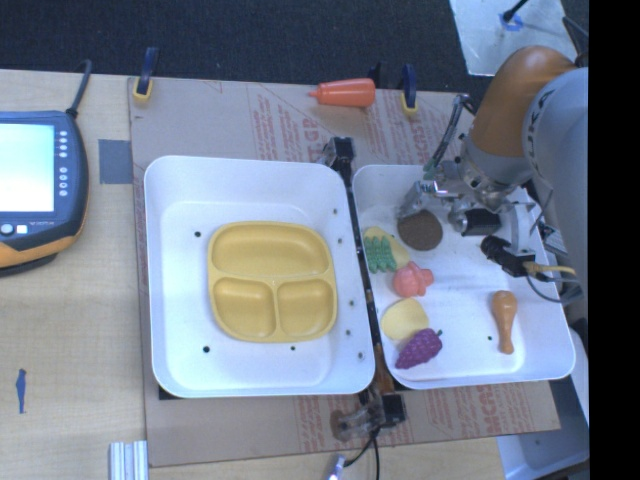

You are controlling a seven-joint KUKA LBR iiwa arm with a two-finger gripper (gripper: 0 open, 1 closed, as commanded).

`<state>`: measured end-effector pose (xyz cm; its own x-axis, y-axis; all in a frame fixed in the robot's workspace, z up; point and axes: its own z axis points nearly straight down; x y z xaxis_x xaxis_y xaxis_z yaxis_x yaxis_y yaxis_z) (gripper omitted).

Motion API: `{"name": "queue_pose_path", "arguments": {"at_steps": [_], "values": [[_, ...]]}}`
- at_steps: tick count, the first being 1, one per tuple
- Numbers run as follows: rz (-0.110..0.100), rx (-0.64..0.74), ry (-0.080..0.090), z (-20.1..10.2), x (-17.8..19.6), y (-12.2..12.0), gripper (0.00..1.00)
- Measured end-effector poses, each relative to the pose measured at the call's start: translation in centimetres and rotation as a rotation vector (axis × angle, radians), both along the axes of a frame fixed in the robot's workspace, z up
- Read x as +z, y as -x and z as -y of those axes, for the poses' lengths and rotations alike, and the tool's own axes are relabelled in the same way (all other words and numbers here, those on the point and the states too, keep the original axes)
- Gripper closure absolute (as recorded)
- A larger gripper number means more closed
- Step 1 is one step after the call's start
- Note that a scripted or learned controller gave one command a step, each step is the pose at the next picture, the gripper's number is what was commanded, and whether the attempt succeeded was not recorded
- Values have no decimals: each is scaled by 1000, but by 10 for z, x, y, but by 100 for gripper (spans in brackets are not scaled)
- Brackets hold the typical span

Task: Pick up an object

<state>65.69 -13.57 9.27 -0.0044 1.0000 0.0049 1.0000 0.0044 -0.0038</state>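
The claw (432, 196) hangs over the right bin (470, 363), above a brown disc (420, 231) at its 11 o'clock corner; its grip cannot be told.

We see faint red printed lettering running in lines across the flat brown cardboard sheet (290, 133) under the bins, but it is too small to read.
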Motion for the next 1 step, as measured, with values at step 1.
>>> {"name": "queue_pose_path", "arguments": {"at_steps": [1], "values": [[6, 1, 5, 2, 12, -1, 100]]}}
